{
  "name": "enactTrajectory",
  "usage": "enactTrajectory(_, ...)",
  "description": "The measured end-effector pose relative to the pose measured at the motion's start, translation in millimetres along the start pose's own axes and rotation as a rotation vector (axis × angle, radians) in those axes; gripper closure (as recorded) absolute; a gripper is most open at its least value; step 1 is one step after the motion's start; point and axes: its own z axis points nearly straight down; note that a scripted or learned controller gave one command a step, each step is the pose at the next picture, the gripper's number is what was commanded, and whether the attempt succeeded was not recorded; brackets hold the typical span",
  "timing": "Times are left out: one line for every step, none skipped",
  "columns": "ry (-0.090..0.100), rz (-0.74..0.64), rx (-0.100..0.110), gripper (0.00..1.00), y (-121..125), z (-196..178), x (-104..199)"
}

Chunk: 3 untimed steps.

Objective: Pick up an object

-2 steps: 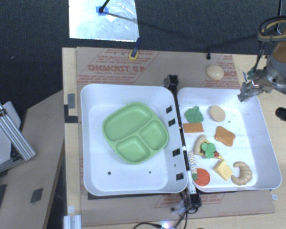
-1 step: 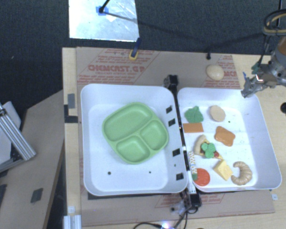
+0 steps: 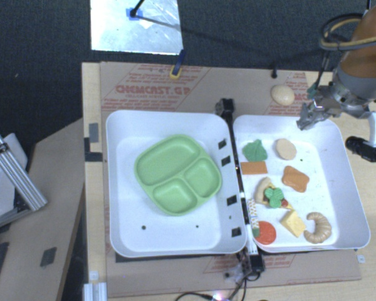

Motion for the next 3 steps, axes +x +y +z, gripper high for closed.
enactTrajectory(0.001,-0.001,-0.001,1.0,-7,-3,56)
enactTrajectory(0.002,-0.002,-0.001,1.0,-2,-13,117)
enactTrajectory(0.001,-0.002,-0.001,1.0,9,-5,180)
